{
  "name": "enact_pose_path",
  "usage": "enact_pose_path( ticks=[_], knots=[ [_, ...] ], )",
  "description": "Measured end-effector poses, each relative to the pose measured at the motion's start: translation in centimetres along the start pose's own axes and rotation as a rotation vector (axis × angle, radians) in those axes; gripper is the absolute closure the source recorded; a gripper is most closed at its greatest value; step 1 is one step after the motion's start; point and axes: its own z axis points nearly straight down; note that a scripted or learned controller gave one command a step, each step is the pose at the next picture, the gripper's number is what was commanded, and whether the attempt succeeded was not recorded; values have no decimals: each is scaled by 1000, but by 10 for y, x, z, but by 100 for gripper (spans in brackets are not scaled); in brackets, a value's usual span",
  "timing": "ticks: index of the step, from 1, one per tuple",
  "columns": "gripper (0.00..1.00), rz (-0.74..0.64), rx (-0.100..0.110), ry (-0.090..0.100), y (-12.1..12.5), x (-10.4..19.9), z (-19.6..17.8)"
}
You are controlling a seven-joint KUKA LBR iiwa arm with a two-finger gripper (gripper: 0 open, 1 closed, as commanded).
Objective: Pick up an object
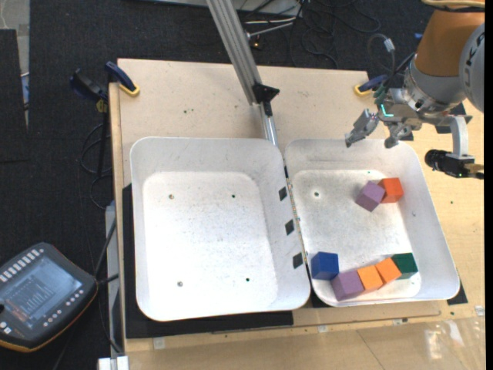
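From the overhead camera you'll see the gripper hanging above the far rim of the right bin, its two fingers spread apart with nothing between them — poised for a descent, I'd judge. Your candidates all lie in that bin: a purple cube touching an orange cube mid-bin, and a blue cube by a row along the near wall. They're small, matte, hard-edged blocks — easy to pinch.
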Motion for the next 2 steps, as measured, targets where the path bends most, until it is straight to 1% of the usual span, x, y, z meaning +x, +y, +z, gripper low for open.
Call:
enact_pose_path(
  ticks=[1,2],
  knots=[
    [0,-2,-3,-1,0,0,-3],
    [0,2,0,-1,-3,-7,58]
  ],
)
